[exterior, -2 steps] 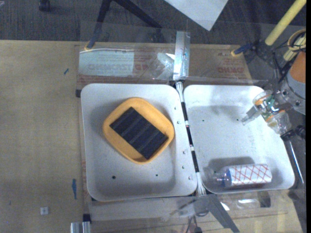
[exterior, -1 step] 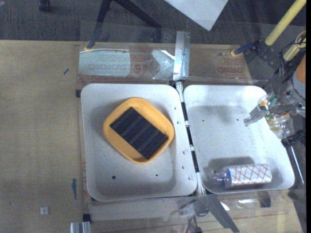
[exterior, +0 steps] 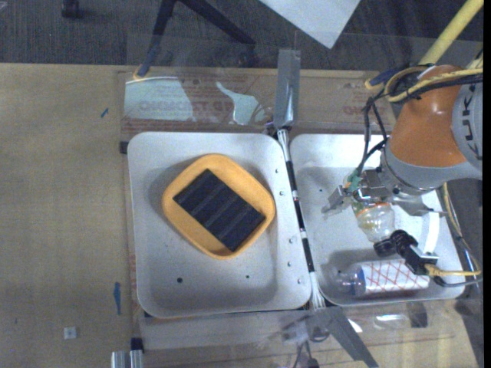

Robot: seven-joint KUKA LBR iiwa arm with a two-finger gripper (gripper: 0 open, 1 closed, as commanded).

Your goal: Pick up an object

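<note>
My gripper (exterior: 354, 196) hangs over the upper middle of the right bin (exterior: 322, 159), reaching in from the right. A small clear plastic thing (exterior: 374, 219) lies just below and right of it, partly covered by the wrist; I cannot tell whether the gripper touches it. A clear bottle with a red-and-white checked label (exterior: 383, 277) lies on its side along the right bin's front wall. In the left bin (exterior: 153, 267) rests a rounded orange dish with a black ribbed panel (exterior: 219, 205) on top.
A metal divider strip (exterior: 295, 205) runs between the two bins. The wooden bench (exterior: 61, 205) stretches out to the left. Chair legs (exterior: 176, 6) and a white sheet (exterior: 307, 2) lie beyond the bench's far edge.
</note>
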